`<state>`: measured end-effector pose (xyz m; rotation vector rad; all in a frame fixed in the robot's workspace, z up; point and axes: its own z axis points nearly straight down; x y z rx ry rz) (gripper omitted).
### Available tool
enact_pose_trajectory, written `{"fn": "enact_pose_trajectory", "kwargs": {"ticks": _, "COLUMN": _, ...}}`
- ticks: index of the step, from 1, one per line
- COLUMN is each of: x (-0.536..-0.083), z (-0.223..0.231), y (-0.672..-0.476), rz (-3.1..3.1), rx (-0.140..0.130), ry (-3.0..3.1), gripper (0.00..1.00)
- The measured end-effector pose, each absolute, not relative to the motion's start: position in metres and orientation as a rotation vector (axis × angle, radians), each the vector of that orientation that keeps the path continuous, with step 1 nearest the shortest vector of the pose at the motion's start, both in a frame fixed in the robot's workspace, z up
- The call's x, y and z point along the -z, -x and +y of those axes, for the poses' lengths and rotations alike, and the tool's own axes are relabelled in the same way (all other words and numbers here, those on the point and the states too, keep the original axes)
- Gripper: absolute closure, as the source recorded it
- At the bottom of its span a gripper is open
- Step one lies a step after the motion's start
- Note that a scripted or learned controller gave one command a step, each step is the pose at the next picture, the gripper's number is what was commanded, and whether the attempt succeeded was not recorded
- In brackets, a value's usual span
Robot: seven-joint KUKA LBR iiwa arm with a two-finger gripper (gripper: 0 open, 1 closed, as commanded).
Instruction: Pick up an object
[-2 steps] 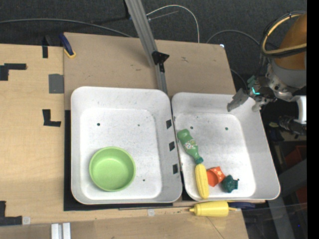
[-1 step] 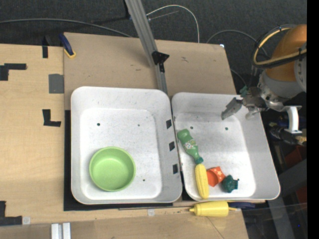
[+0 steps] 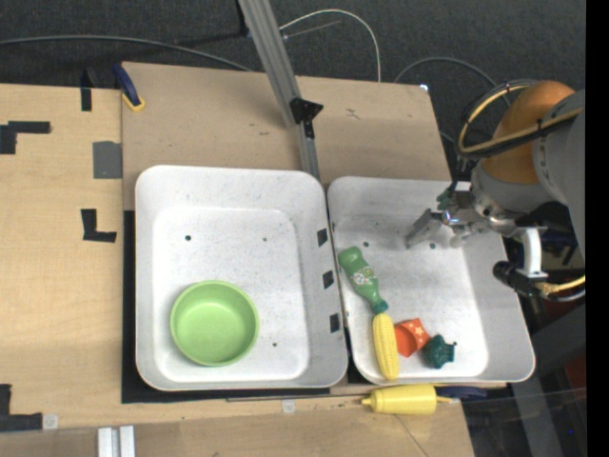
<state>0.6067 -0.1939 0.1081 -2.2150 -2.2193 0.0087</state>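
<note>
- Green bowl sitting in left bin, near front-left corner.
- Green bottle lying by right bin's left wall, long axis running back-left to front-right.
- Gripper hovering near back edge, bottle lying front-left of it; jaw state: cannot tell.

Two bins sit side by side on the bench: the left bin at the frame's centre-left, the right bin at centre-right. A bowl lies in the left bin's lower left. In the right bin, a toy bottle lies at the left wall, a toy corn cob just below it, then a small wedge-shaped toy and a small dark toy to its right. Another bottle lies on the bench below the right bin.
</note>
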Motion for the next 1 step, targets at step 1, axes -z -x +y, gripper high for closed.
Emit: {"fn": "enact_pose_trajectory", "kwargs": {"ticks": 1, "x": -0.0871, "z": -0.193, "y": -0.6063, "rz": -2.224, "rx": -0.005, "ry": 2.218, "gripper": 0.0}}
